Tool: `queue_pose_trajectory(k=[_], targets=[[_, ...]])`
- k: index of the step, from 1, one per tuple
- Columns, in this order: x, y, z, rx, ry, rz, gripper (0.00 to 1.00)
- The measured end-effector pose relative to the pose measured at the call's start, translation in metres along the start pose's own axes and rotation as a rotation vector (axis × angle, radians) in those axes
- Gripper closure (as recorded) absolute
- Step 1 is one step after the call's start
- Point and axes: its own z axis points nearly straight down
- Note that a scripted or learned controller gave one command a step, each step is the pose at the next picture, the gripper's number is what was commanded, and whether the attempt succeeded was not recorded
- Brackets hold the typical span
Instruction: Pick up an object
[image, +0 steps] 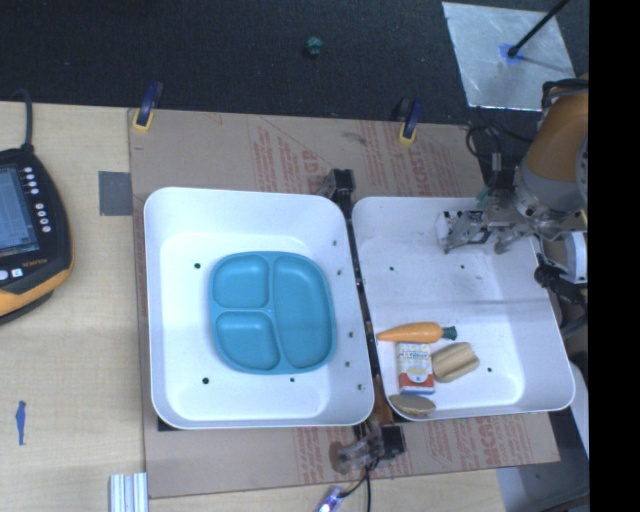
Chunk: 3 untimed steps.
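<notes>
The claw (462, 236) hovers low over the right white bin's (500, 290) far end; its opening cannot be told. The orange toy carrot (410, 332), near the front, should be approached squarely across its width.

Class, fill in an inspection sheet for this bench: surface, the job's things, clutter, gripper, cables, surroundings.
Surface: cardboard sheet on a wooden bench, bearing a left bin and a right bin.
Job's things: carrot, small packet, tan roll and a grey-brown piece, clustered at the right bin's near edge.
Clutter: blue divided plate in the left bin.
Gripper: gripper over the right bin's far side, nothing between its fingers.
Cables: dark cables by the arm.
Surroundings: teach pendant at left; two clamps on the cardboard's far edge.
</notes>
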Motion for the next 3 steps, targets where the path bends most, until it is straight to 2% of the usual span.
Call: queue_pose_trajectory(k=[1,2,3], targets=[[0.034,-0.001,0.008,0.004,-0.006,0.0,0.0],[0.021,-0.111,0.009,-0.013,-0.008,0.0,0.0],[0.019,-0.02,0.019,-0.014,-0.007,0.001,0.0]])
